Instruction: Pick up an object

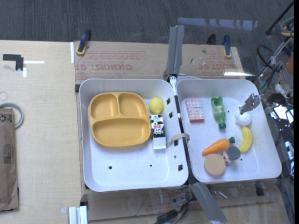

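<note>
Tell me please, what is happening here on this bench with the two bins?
A robot arm reaches in from the right, and its gripper is over the right bin, close to a white ball. I see nothing between its fingers. A banana, carrot, green bottle and small box lie in that bin. The left bin holds a yellow divided plate and a lemon.

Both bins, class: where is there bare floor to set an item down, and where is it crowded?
Left bin: the front strip below the yellow divided plate and milk carton is bare. Right bin: a bare patch lies between the red box and carrot. Crowded: around the carrot, banana and round cookie.
</note>
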Tool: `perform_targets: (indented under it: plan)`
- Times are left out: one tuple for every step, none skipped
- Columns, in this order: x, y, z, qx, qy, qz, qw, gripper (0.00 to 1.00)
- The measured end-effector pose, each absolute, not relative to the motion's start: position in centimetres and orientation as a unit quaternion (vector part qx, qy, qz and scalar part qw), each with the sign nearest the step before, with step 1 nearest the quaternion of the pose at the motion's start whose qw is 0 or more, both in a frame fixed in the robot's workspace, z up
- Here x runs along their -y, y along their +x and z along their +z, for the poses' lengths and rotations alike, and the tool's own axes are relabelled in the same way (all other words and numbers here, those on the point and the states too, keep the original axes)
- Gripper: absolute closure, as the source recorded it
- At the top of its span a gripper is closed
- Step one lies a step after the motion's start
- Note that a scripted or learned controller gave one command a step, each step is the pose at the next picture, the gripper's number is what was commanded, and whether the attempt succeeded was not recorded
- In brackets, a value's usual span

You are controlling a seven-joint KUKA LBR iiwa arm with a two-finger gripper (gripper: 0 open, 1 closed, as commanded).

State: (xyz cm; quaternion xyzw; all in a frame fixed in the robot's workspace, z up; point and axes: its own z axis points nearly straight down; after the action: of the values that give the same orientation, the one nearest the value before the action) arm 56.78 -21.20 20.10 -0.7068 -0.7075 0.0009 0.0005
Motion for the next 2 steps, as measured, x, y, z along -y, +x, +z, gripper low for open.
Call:
perform_targets:
  plan:
    - [20.8,57.7,9.1,0.631,-0.776,-0.0051,0.007,0.0]
    - [13.9,61.3,9.2,0.738,-0.675,0.0002,-0.001,0.0]
